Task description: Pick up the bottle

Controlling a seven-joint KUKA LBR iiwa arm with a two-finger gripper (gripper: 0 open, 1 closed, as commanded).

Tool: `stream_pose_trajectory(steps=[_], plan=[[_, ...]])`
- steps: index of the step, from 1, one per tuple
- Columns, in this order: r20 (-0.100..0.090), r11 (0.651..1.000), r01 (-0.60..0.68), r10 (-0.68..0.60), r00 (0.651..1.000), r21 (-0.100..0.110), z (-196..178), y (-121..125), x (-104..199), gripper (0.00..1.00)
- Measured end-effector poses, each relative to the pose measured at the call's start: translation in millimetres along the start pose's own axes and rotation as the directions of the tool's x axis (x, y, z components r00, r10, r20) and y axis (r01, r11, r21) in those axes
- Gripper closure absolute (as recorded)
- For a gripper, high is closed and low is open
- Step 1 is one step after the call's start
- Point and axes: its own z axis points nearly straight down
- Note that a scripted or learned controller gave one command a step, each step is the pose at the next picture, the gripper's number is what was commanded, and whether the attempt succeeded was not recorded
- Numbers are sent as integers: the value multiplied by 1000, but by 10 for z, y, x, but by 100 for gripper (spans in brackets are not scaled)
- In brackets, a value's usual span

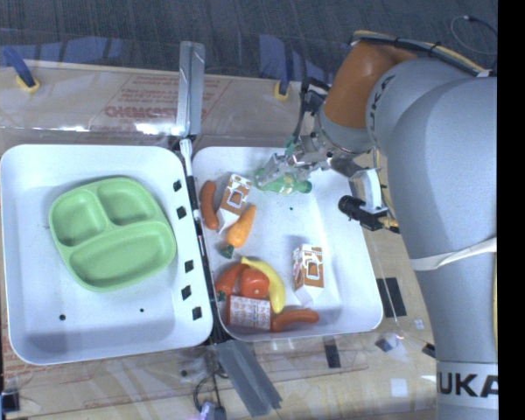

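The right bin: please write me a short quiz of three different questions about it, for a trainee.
1. True or false: the green divided plate lies in the same bin as the bottle.
2. Which thing lies nearest to the gripper?
A. the banana
B. the bottle
C. the carrot
3. Fill in: the bottle lies at the ___ edge of the right bin, far from the camera.

Key: 1. false, the plate is in the left bin. 2. B. 3. far (upper).
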Motion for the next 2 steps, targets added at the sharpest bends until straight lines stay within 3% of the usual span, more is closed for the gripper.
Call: stream_pose_trajectory(steps=[1,2], plan=[[-7,979,201,-201,980,17,-1244,48,862,100],[-7,980,201,-200,980,17,-1238,45,860,0]])
